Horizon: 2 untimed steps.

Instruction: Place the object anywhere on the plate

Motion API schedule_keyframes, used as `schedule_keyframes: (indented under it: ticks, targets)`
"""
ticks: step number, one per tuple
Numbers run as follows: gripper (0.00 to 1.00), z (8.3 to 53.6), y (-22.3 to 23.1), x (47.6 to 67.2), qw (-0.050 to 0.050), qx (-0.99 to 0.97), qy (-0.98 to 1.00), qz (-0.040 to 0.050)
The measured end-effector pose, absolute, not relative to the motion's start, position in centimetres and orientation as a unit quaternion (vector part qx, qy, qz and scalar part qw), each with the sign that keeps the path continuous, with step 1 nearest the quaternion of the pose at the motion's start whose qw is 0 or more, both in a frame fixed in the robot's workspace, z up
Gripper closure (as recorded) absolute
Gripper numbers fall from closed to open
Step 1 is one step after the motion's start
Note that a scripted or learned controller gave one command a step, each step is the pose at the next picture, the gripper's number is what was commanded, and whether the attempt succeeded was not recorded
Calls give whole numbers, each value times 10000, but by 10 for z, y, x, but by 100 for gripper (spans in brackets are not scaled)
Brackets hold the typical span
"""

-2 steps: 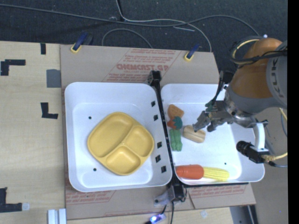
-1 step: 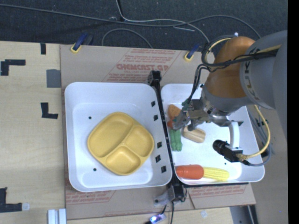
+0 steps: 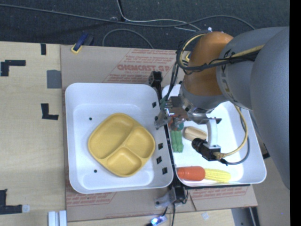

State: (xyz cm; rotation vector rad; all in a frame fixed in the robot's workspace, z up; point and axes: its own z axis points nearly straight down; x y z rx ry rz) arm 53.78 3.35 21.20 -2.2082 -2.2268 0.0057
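- Your grey arm (image 3: pixel 244 74) hangs low over the right bin (image 3: pixel 256 173), wrist against the left wall; work slowly there.
- The yellow divided plate (image 3: pixel 122 144) waits in the left bin (image 3: pixel 75 126); any compartment will do.
- Your gripper (image 3: pixel 175 121) sits just above a green toy vegetable (image 3: pixel 177 140), near the orange carrot (image 3: pixel 191 173) and corn cob (image 3: pixel 217 175); whether it grips, you cannot tell.
- Cardboard (image 3: pixel 136 69) under the bins carries red print, partly readable as "CHEMCAST".

Robotics lab bench: grey KUKA arm (image 3: pixel 244 65) at right, two white bins (image 3: pixel 75 126), loose cables (image 3: pixel 141 20) up top, cardboard underlay (image 3: pixel 136 65).
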Motion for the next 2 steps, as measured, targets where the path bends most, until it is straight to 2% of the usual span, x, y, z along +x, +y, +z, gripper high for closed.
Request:
schedule_keyframes:
  ticks: [1, 2]
  targets:
    - [100, 203, 90, 543, 25, -7045, -7097, 26]
    - [100, 207, 132, 557, 19, -7049, -7093, 22]
